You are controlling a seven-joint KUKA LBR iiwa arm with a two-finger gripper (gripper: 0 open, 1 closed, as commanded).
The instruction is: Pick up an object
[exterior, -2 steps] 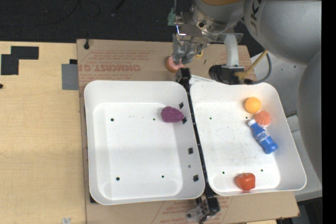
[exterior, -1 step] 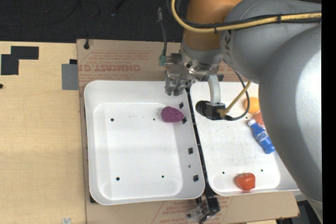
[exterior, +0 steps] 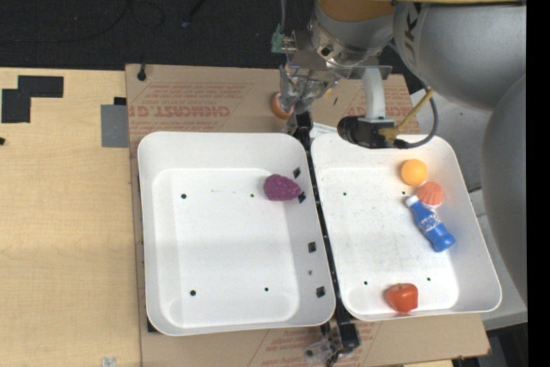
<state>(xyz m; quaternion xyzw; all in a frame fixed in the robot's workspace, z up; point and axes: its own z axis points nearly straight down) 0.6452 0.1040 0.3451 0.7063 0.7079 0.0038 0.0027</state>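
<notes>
The jaws (exterior: 295, 106) hang behind both bins, their state impossible to tell, and the purple object (exterior: 282, 187), just in front of them, looks small, light and soft, best pinched across its middle.

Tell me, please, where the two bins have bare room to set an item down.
Left bin: bare except the purple object by its right wall. Right bin: open left and middle; crowded along the right wall with orange ball, blue bottle, red object.

One fixed camera looks down aslant on both bins (exterior: 163, 152) from above.
</notes>
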